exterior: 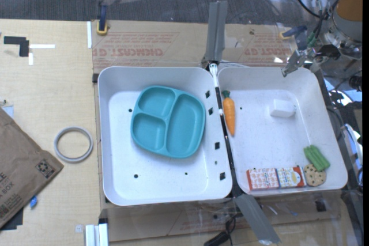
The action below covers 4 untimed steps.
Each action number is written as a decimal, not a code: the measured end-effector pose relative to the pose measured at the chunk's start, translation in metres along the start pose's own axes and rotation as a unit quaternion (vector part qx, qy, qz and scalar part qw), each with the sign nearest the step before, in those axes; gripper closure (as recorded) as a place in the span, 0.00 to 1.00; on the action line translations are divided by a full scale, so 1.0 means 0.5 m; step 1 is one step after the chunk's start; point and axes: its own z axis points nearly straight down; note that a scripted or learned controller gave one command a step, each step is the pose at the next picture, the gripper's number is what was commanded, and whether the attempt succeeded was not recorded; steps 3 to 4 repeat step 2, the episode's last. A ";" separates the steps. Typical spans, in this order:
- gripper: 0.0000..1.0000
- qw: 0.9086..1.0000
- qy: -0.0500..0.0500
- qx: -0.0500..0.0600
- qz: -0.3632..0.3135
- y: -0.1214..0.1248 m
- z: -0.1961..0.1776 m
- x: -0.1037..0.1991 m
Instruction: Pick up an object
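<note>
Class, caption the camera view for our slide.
Arm's gripper above right bin holding carrot; teal plate in left bin.

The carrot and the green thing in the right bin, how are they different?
The carrot is orange with a green top; the green thing is green all over. The carrot is longer and tapers to a point, while the green thing is shorter and blunt. The carrot lies against the bin's left wall; the green thing lies near the right wall, next to a cookie. Both are small toys lying flat in the same white bin.
</note>
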 end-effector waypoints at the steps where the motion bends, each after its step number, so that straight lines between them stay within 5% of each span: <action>1: 0.00 0.991 0.000 -0.001 -0.133 -0.018 0.015 -0.067; 2: 0.00 0.980 0.001 0.000 -0.199 -0.011 0.065 -0.071; 4: 0.00 0.980 0.001 0.000 -0.199 -0.011 0.065 -0.071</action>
